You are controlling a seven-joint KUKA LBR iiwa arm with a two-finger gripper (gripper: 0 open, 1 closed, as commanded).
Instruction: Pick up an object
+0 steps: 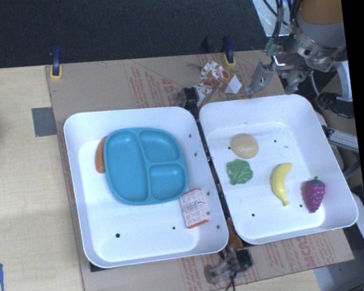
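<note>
Two shallow white bins sit side by side on a brown cardboard sheet in the middle of the frame. The left bin holds a blue divided plate in its upper half, with an orange object peeking out from under the plate's left edge, touching it. A small reddish-and-white packet lies just below and right of the plate, near the bin's right wall. The right bin carries four toy foods: a tan round piece toward the upper middle, a green leafy piece just below it and slightly left, a yellow banana to the lower right of those, and a purple bunch of grapes near the bin's right wall, just beside the banana but apart from it. The gripper hangs at the upper right of the frame, above the far rim of the right bin and outside it, well apart from every item in the bins. Its two fingers appear spread, one reaching lower left, with nothing between them. A crumpled wrapper lies on the cardboard beyond the bins, left of the gripper. Blue clamps pin the cardboard's far edge.
</note>
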